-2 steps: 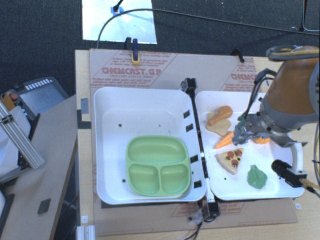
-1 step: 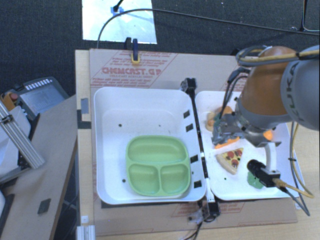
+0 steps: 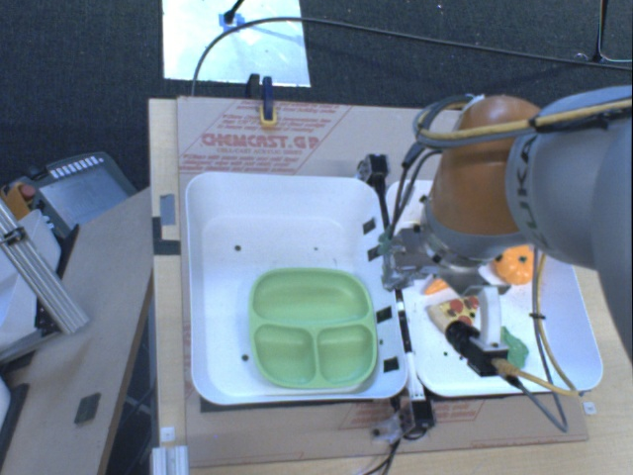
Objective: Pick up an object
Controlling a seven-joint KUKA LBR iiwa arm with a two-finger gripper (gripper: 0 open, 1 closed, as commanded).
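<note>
The grey arm (image 3: 564, 186) hangs over the right bin (image 3: 579, 349), and its pincer (image 3: 401, 265) is low at that bin's left wall; whether it is spread or pressed together cannot be told. Inside the right bin, near its middle, lie a toy pizza slice (image 3: 453, 312), a small orange piece (image 3: 435, 286), a round orange toy fruit (image 3: 514, 265) and a green scrap (image 3: 516, 346). Just left of the right bin, a green divided plate (image 3: 315, 327) lies in the left bin (image 3: 257, 216).

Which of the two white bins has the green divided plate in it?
The bin on the view's left: the green plate lies in its near half. The other bin, under the arm, holds an orange toy.
</note>
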